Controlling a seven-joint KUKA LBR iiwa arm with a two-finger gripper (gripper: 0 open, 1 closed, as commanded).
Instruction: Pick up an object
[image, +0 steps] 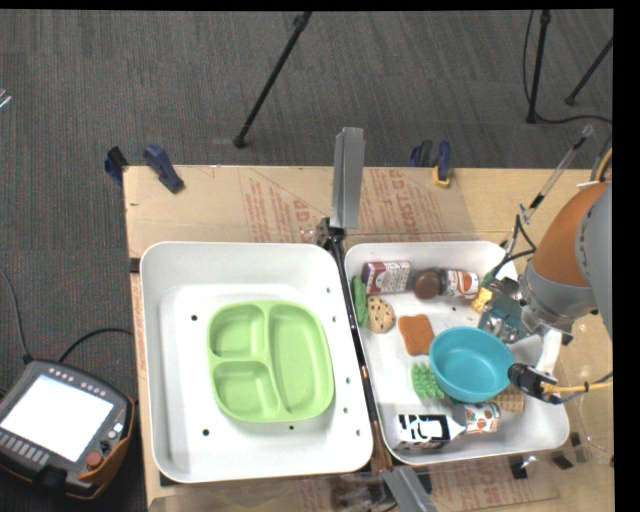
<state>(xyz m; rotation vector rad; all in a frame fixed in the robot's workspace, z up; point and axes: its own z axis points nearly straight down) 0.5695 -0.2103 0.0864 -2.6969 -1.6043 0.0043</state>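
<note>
My gripper (522, 350) hangs low over the right side of the right bin (555, 428), against the right rim of a blue bowl (468, 362). Whether the bowl is gripped I cannot tell. Around the bowl lie an orange-brown cracker (416, 333), a green spiky piece (426, 380), a small red-and-white can (482, 420) and a black-and-white box (424, 428). Along the bin's far edge lie a dark-labelled can (388, 276), a brown round item (428, 284) and another can (461, 283). A cookie (380, 314) rests near the bin's left wall.
The left bin (170, 300) holds a light green divided plate (270, 360). A grey upright post (348, 180) stands behind the gap between the bins. Blue clamps (160, 165) grip the bench's far edge. A tablet pendant (55, 420) lies at lower left, off the bench.
</note>
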